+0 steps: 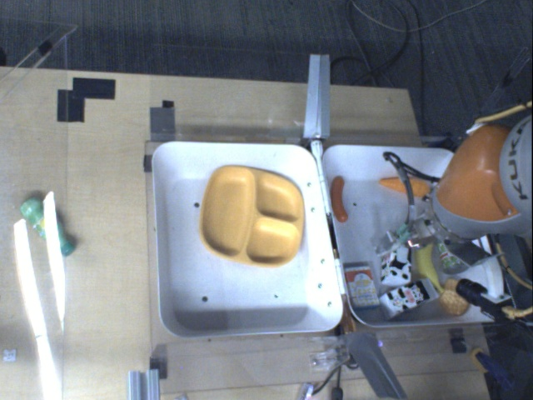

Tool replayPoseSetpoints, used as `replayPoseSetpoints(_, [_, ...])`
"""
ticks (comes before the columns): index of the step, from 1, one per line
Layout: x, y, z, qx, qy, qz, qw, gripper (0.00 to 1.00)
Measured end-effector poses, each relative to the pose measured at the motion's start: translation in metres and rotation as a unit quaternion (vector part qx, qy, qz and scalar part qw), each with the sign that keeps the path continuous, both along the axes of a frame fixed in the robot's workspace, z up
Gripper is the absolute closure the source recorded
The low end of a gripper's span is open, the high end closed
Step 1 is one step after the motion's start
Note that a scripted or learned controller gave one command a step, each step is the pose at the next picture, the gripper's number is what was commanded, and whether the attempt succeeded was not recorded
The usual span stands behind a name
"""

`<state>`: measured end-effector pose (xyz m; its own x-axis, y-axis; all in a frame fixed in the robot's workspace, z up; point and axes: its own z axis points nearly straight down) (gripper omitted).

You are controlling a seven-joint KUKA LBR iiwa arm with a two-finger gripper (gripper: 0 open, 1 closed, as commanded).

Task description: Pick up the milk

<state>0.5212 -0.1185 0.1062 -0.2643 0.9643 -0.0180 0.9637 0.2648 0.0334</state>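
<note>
Approach step, by the look of it: no grasp yet to be made out. Grey arm (479,182) in from the right edge of the right bin (366,163), orange band uppermost, gripper (406,238) low over the clutter in the bin's middle. State of the claw: cannot tell, too tangled with cable and objects beneath.

Milk (392,267), taken to be the small carton with black-and-white cow patches, toward the front edge of the right bin, just below the gripper and close to it; touching or apart, not possible to say. Just beside it, nearer the front edge, a second dark packet (410,298) with white patches; unclear whether another face of the same carton.

Crowded around: a yellow piece (426,262) to the right, a brown round item (454,300) at the front right corner, a small box (360,285) with a red and orange label at the front left corner. Farther back, a red sausage (338,200) along the left edge and an orange carrot (405,186).

Next move, as a judgement: centre above the cow-patched carton, descend straight, close on its narrow sides without catching the yellow piece, then lift clear.

Writing: part of "KUKA" on the arm's casing (523,177). Print on the small box too small to read.

Left bin (166,248): a yellow divided tray (252,215).
</note>
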Motion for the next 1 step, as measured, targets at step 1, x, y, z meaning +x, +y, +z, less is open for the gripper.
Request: replayPoseSetpoints(1, [0.0012, 0.0301, 0.0264, 0.0016, 0.015, 0.113, 0.9934, 1.00])
